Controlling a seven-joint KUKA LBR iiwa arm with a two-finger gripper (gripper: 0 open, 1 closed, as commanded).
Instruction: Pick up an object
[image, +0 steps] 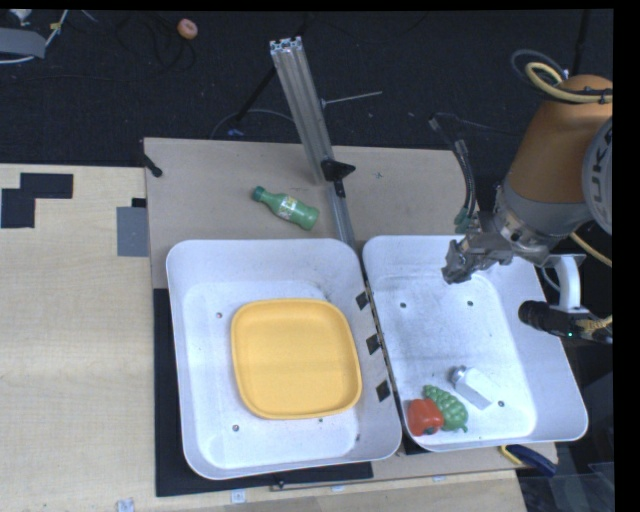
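A pale wooden tabletop (60, 300) fills the left side of the scene, with dark cut-out patches near its upper edge. Just right of it, on a tan board, a small green bottle (285, 207) lies on its side behind the bins, near the foot of a slanted aluminium post (308, 100). The left bin (195, 270) holds a yellow square plate (295, 357), lying flat at its centre. The right bin (520, 400) touches it along a seam marked by black clips. In the right bin's near-left corner, a red pepper-like toy (424, 417) sits against a bumpy green object (446, 406), and a small silver-and-white piece (468, 386) lies just beside them. The rest of this bin's floor is bare white. Over the bin's far edge, the gripper (461, 264) hangs from the grey arm with its orange band (555, 130), well apart from the cluster of objects. Nothing is seen in the gripper, and it is too dark and small to tell whether it stands apart or together.
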